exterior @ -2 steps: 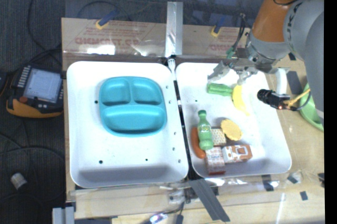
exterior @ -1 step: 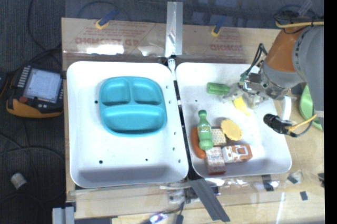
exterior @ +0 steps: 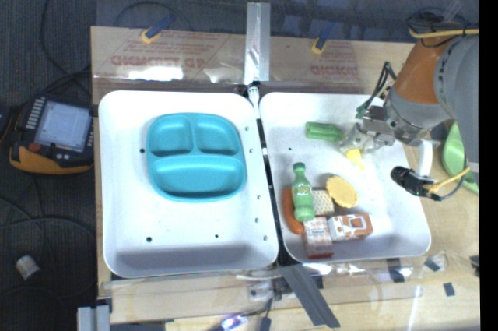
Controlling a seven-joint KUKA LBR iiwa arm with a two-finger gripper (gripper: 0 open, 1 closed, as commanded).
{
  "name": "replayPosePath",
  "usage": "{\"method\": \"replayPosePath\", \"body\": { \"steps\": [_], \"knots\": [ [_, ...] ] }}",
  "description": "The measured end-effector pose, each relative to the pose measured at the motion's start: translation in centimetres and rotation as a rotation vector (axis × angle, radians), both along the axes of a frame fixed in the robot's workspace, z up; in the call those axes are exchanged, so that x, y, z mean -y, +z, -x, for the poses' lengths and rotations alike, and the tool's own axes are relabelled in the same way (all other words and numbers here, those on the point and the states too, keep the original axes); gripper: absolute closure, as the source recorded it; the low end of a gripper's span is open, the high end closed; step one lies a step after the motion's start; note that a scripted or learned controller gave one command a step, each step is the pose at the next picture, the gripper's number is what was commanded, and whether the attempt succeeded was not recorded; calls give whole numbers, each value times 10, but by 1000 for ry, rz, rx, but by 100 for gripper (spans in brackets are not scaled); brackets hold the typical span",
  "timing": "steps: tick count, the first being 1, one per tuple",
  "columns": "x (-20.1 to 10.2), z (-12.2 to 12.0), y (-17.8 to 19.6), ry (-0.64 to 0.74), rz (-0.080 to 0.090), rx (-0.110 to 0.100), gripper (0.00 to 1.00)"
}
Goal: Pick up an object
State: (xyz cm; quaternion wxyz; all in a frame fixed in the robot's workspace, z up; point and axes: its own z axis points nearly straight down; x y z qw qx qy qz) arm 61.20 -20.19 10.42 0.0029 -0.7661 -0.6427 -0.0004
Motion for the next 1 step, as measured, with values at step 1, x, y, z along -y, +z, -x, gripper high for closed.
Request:
{"method": "replayPosePath", "body": {
  "steps": [1],
  "knots": [
    [-16, -21, 118, -6, 7, 1, 100]
  ]
}}
